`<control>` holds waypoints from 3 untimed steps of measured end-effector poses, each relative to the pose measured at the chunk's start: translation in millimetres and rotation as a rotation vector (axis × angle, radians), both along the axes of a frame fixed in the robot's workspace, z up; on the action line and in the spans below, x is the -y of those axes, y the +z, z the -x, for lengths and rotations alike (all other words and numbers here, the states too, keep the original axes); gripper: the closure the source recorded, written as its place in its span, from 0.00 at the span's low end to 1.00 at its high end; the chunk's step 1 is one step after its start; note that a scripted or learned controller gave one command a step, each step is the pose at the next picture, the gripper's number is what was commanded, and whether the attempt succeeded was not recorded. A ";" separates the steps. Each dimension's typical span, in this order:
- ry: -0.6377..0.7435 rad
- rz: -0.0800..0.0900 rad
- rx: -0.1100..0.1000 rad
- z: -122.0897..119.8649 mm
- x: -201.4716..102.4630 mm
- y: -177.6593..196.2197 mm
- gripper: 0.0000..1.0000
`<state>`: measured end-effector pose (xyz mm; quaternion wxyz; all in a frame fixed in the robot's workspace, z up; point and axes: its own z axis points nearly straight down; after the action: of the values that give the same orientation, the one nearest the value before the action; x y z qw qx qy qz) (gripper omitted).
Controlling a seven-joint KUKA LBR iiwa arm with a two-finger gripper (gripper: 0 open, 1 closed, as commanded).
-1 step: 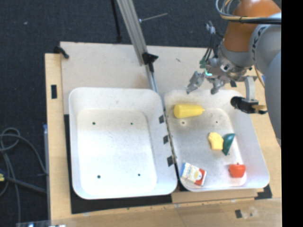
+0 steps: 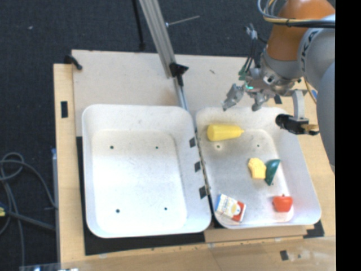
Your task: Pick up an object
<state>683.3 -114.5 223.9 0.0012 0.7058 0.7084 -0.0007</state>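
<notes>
In the right bin (image 2: 293, 151) five small things lie scattered. A yellow cone-shaped piece (image 2: 224, 132) rests on its side near the bin's far left corner, its tip pointing toward the right wall. Toward the middle of the bin's right half a small yellow block (image 2: 256, 168) lies touching a dark green piece (image 2: 272, 170) just to its right. Nearer the front right corner sits a red toy (image 2: 282, 203) with a small green top. By the front left corner, close against the wall shared with the other bin, a small red and white carton (image 2: 230, 209) lies tilted.

The tool (image 2: 243, 101) hangs over the far rim of the right bin, just beyond the cone and apart from it. Its two fingers (image 2: 231, 99) are spread apart, with nothing between them. The grey arm with its orange band (image 2: 296, 30) comes in over the far right corner of the worktop (image 2: 121, 75).

The left bin (image 2: 138, 171) sits beside the right one, their near walls touching. A slanted metal rail (image 2: 161, 35) crosses the far edge of the worktop, ending at the gap between the two bins.
</notes>
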 end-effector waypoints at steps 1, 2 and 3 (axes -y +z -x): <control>0.002 -0.001 -0.004 -1.8 -0.2 -42.1 0.00; 0.001 -0.001 -0.004 -2.3 -5.9 -87.1 0.00; 0.001 0.000 -0.003 -2.0 -4.7 -124.5 0.00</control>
<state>685.3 -109.8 99.4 0.0001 0.7053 0.7089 -0.0017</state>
